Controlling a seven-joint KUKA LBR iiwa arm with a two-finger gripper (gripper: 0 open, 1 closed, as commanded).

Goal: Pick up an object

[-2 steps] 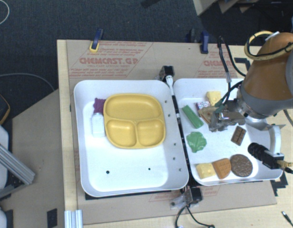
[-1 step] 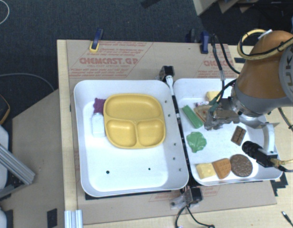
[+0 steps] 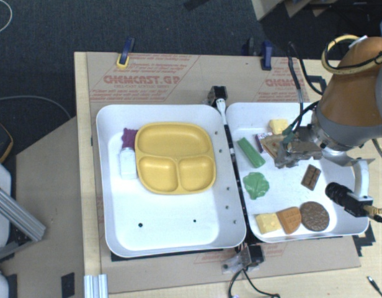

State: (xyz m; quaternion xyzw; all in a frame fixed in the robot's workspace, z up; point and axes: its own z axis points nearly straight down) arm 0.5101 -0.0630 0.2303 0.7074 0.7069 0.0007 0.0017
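Left bin: yellow three-compartment tray lies in its upper half; a small white bottle with a purple cap lies touching the tray's left edge.

Right bin: green stick-shaped piece near its left wall, tilted; green leafy lump just below it; pale yellow block near the top; along the bottom edge, side by side, a yellow cube, an orange-brown piece, a round brown cookie; small dark brown bar above the cookie.

Gripper is low over the upper middle of the right bin, between the green stick and the brown bar, beneath the yellow block; finger opening cannot be made out, nor whether anything is held.
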